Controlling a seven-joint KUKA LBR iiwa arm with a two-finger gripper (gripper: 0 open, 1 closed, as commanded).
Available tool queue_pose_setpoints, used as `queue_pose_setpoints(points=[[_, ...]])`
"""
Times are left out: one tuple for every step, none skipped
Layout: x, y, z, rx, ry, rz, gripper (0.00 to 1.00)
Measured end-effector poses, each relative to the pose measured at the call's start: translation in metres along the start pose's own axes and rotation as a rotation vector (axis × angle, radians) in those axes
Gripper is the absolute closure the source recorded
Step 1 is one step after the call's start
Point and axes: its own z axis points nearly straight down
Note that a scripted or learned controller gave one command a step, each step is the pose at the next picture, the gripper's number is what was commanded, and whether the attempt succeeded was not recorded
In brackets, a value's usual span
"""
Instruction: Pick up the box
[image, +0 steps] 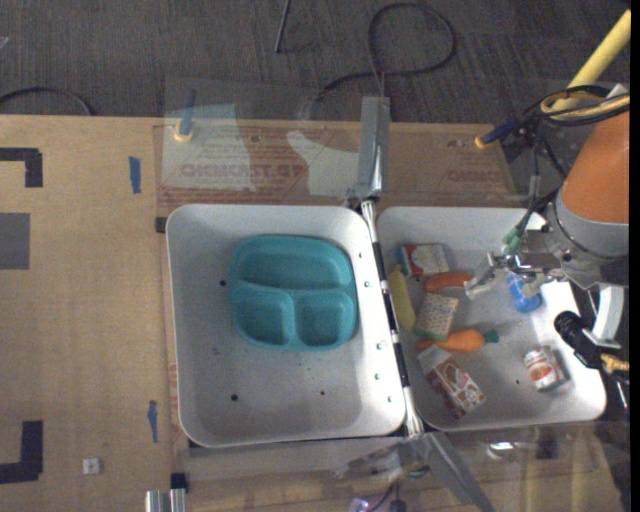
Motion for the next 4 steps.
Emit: queue_pose_setpoints(points=[[-0.022,0.055,0.024,-0.003,-0.001,0.055,0.00],[0.015,0.063,0.125,-0.004,-0.001,0.175,0.00],[-0.009,0.054,0.131,-0.007,0.001,0.165,0.00],[0.013,0.101,0.132,-0.007,-0.003,0.201,0.00]])
